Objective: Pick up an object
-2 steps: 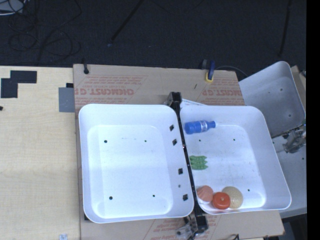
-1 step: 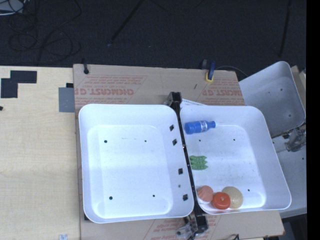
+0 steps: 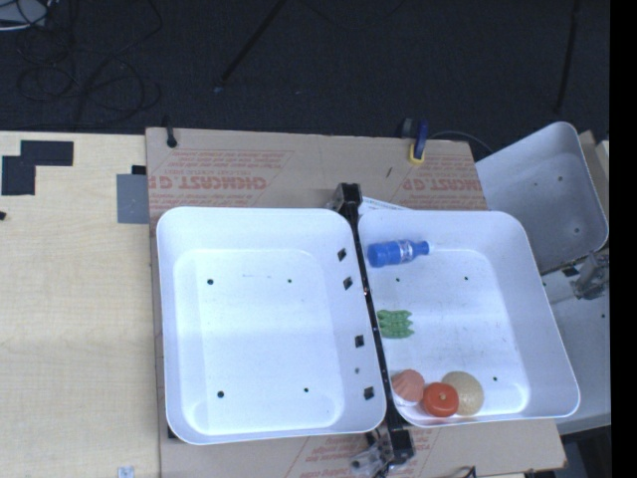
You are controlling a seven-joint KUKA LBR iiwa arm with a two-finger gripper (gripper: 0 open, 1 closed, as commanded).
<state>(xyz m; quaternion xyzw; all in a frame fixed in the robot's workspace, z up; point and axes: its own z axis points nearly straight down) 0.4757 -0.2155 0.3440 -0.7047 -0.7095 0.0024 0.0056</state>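
Near edge, right bin (image 3: 542, 366): red round piece (image 3: 440, 399) touching pink (image 3: 407, 385) and cream (image 3: 464, 391) ones | green item (image 3: 395, 324) mid-bin | blue bottle (image 3: 397, 253) at far wall | left bin (image 3: 169, 347) alongside | jaws: cannot tell | progress: nothing lifted, whole pick left

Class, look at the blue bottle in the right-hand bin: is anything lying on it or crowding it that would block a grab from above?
Nothing visible does. The blue bottle lies on its side near the far left corner of the right bin, with nothing on top. The green item lies apart from it, and the red piece sits at the near edge.
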